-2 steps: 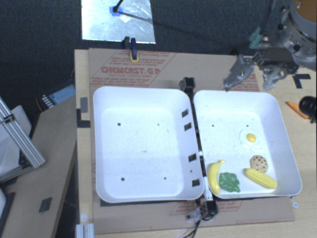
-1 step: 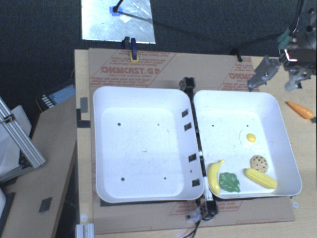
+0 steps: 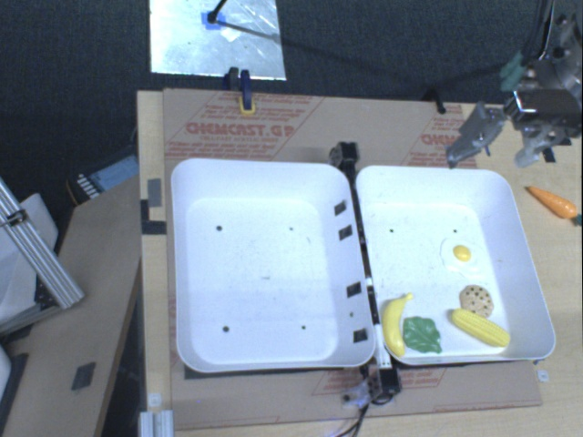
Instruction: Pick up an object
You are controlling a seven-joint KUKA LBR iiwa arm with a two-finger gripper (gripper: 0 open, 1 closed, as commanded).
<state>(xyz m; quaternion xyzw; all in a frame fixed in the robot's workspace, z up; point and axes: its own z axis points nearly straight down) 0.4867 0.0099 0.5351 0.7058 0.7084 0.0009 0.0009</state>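
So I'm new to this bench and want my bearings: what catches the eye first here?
The toy food bunched in the right bin's near corner: a banana, a green leaf, corn, a cookie and a fried egg. Next, the gripper hanging open over that bin's far right corner, well away from the food. A carrot lies outside the bin, to its right.

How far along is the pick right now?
Nothing looks done yet. The gripper, fingers spread, hangs above the right bin's far rim, holding nothing. The banana, corn, cookie, egg and green leaf all lie in that bin. Descent, grasp and lift remain.
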